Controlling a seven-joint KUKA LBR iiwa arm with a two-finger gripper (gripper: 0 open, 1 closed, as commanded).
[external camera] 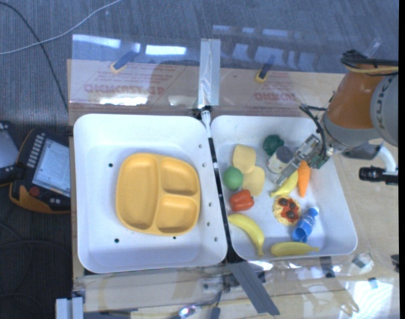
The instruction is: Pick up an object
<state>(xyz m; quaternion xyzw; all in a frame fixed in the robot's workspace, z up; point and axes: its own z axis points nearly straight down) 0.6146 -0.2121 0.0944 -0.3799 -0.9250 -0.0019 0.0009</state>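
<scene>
The right bin point(335, 208) holds several toy foods: a dark green piece point(272, 143), pale yellow pieces point(243, 157), a green ball point(233, 178), a red pepper point(241, 200), two bananas point(249, 230), an orange carrot point(303, 179), a small pizza slice point(286, 209) and a blue bottle point(305, 223). My gripper point(310, 151) reaches in from the right and hovers low over the bin's upper right part, just above the carrot and beside a grey-white piece point(280, 159). Nothing is visibly held between its fingers.
The left bin point(96, 145) holds a yellow divided tray point(158, 193). A clear plastic wall point(209, 72) stands behind both bins. A teach pendant point(39, 171) lies on the floor at far left, with cables across the carpet.
</scene>
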